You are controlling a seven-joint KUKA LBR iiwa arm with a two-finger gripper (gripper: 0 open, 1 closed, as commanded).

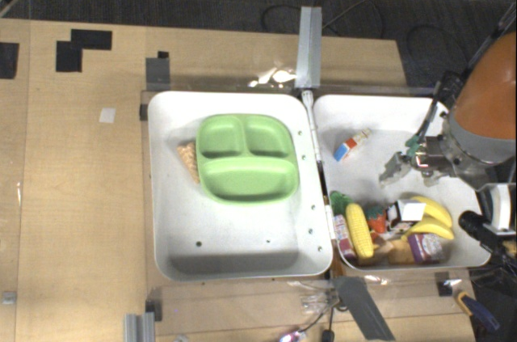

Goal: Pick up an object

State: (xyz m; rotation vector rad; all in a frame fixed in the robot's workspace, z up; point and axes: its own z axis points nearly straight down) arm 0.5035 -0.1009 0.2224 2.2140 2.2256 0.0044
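Objects for picking lie in the right white bin point(380, 110): a small red, white and blue tube-like item point(350, 145) lies alone near the bin's upper middle, while a crowded heap sits along the near edge, with a yellow plastic corn cob point(359, 231), a pair of yellow bananas point(432, 220), a small white box point(409, 210) and a purple-labelled packet point(425, 248) touching or overlapping one another. The left white bin point(170, 195) holds a green divided plastic plate point(245, 156), with a tan textured piece point(187, 160) tucked just beside its left rim.

From this single overhead view, the grey metal hand point(401, 165) hangs over bare bin floor between the lone tube and the heap, just above the bananas. Its tips blur against the white floor, so I cannot tell whether the hand is spread or closed, and nothing is visibly between them.

Judging from this layout, the isolated tube is probably the cleaner target, since nothing crowds it. A good grasp would centre over its middle, close across its narrow width and descend straight; going for the heap risks nudging neighbours or pinching two things.
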